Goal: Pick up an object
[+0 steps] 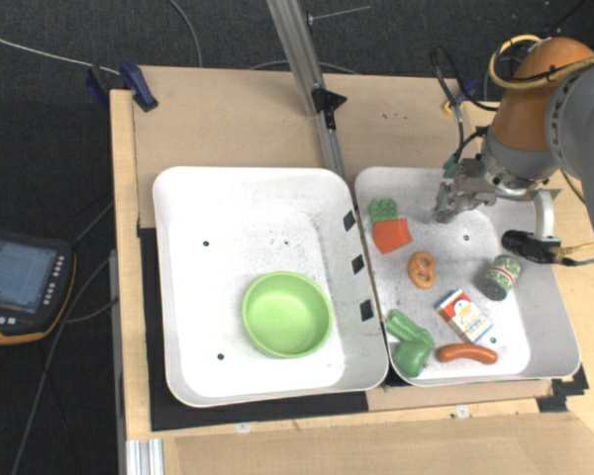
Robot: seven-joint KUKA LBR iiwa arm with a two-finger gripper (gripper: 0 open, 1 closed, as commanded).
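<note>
My gripper hangs over the back part of the right bin, above bare white floor. Left of it lie a green studded block and a red block, touching each other. A brown pretzel sits in the middle of the bin. A dark green can lies toward the right wall. Near the front are a small red, white and blue box, a green pepper and a red sausage. Nothing shows in the gripper's grasp.
The left bin holds a light green bowl at its front right. A slanted metal post stands behind the wall between the two bins. A handheld pendant lies off the bench to the left.
</note>
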